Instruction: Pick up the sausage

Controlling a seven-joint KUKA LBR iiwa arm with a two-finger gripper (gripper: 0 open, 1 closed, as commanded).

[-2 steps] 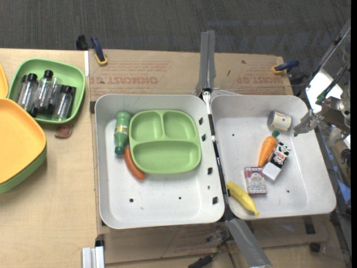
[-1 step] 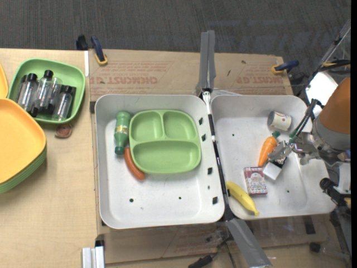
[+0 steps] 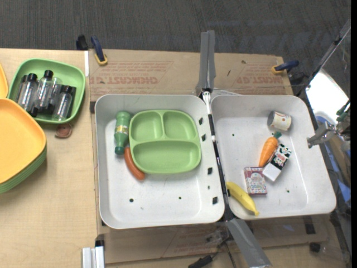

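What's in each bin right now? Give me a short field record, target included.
target: orange-red sausage, lying in the left white bin, touching the lower-left edge of the green divided plate
left bin, other: green plastic bottle lying left of the plate
right white bin: orange carrot, yellow banana, pink carton, black-and-white carton, small beige cup
gripper: at the right bin's right edge, away from target

A red-orange sausage [image 3: 134, 164], green plate [image 3: 165, 141], orange carrot [image 3: 268, 150] and yellow banana [image 3: 242, 197] are seen in white bins [image 3: 162, 208].
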